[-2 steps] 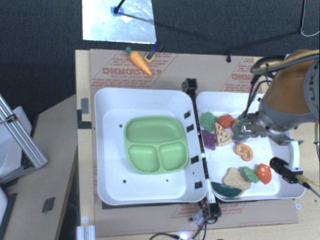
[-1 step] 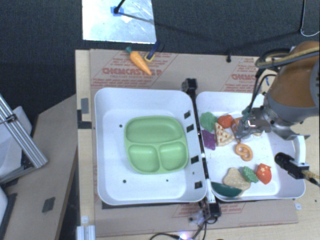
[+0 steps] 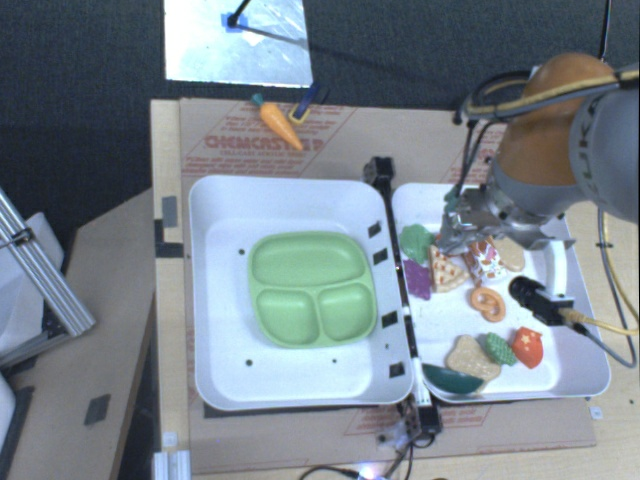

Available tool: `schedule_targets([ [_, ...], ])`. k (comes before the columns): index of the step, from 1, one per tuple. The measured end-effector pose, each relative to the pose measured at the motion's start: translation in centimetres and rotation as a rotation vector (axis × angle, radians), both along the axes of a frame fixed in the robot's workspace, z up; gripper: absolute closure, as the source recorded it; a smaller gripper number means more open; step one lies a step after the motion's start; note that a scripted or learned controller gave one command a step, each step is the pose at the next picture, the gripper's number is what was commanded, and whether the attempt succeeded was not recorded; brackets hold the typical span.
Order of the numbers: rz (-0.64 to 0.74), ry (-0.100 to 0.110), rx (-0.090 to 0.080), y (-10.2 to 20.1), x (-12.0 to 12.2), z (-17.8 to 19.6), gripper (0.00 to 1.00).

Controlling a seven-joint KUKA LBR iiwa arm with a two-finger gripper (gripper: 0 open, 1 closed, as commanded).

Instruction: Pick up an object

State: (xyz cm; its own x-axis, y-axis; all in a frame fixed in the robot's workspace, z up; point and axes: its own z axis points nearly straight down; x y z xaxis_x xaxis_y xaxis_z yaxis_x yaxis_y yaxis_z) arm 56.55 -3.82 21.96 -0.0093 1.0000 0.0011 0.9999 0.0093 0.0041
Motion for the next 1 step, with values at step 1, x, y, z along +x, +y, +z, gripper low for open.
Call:
schedule_targets([
  [1,-0.001,-0.002,0.0,2.98,4.04,1.24,1.0],
])
